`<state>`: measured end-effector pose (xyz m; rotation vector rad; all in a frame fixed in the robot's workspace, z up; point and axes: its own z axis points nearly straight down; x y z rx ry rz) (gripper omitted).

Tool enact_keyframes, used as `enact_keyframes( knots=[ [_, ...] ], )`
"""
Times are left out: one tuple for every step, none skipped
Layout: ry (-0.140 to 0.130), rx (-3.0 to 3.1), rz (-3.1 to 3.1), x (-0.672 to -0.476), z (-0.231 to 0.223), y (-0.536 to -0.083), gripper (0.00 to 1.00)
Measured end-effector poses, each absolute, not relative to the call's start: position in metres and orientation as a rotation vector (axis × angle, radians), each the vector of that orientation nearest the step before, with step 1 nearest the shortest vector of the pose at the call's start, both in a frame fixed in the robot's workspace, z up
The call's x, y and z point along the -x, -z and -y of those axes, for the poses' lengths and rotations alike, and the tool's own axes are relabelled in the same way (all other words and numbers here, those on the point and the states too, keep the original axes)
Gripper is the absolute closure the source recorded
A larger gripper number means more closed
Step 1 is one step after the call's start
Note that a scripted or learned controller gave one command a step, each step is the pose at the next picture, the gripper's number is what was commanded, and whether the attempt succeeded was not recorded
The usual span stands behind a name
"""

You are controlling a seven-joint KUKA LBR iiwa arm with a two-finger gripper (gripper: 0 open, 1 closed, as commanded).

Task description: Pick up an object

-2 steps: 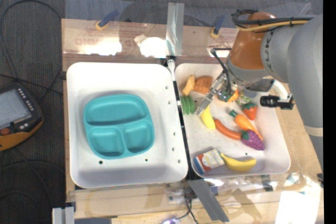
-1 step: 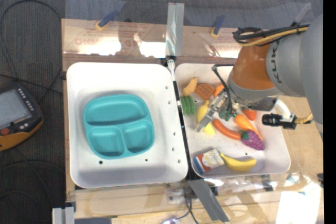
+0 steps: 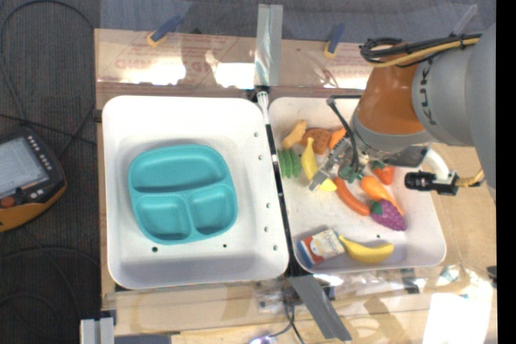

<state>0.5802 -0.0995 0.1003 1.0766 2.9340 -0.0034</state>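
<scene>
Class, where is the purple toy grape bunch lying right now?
The purple grapes lie in the right bin, beside the orange carrot and above the banana.

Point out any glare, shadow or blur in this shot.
Camera view: strong white glare on the clear sheet behind the left bin; even overhead light, with soft shadow inside the teal tray; the toy food stays sharp, but the gripper is dark and cluttered, so its detail is hard to read; the bench front looks smeared.
</scene>
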Motion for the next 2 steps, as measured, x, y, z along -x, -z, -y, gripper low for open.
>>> enact_keyframes(
  knots=[
    [0.001, -1.115, -2.938, -0.545, 0.007, -0.183, 1.0],
    [0.005, -1.083, -2.948, -0.584, -0.022, -0.247, 1.0]
  ],
)
